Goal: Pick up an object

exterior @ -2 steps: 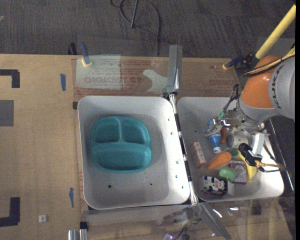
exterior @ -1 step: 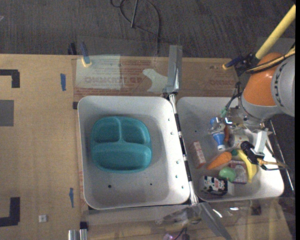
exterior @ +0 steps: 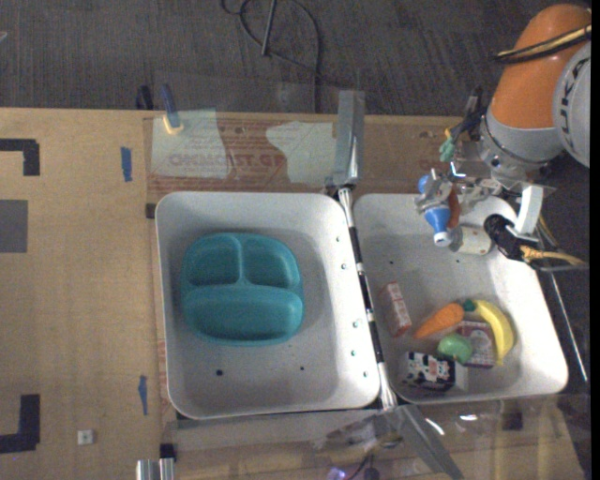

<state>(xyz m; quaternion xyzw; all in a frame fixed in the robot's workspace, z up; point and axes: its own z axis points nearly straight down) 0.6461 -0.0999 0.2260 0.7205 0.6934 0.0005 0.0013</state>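
A wooden bench point(exterior: 75, 309) carries two shallow white bins side by side, seen from above at a slant. The left bin point(exterior: 187, 375) holds a teal divided tray point(exterior: 242, 287) lying inverted near its centre. The right bin point(exterior: 394, 230) holds loose objects gathered toward 5 o'clock: a small brown packet point(exterior: 398, 308) near the bin's left wall; an orange carrot point(exterior: 439, 321) lying at a slant just beside a yellow banana point(exterior: 498, 326); a green item point(exterior: 455, 346) touching a pale card-like box point(exterior: 479, 345) below the carrot; and a black-and-white carton point(exterior: 430, 371) at the bin's lower edge.

The arm point(exterior: 544, 84), grey with an orange band, enters at 2 o'clock. Its gripper point(exterior: 448, 214) hangs over the right bin's upper corner, at 1 o'clock within that bin, well apart from the objects. Blue and white parts show at its tip; whether its fingers stand wide or narrow cannot be told, and nothing can be made out between them.

Bench surface: blue tape strips point(exterior: 126, 164) at 10 o'clock, black corner marks point(exterior: 25, 155) along the left edge, a grey square point(exterior: 12, 226) at 9 o'clock, and a clear sheet point(exterior: 192, 141) over printed cardboard behind the left bin. A metal rail point(exterior: 348, 141) runs up from the seam between the bins. Beyond the bench, at 12 o'clock, lies dark carpeted floor point(exterior: 112, 47) with a black cable point(exterior: 281, 28).
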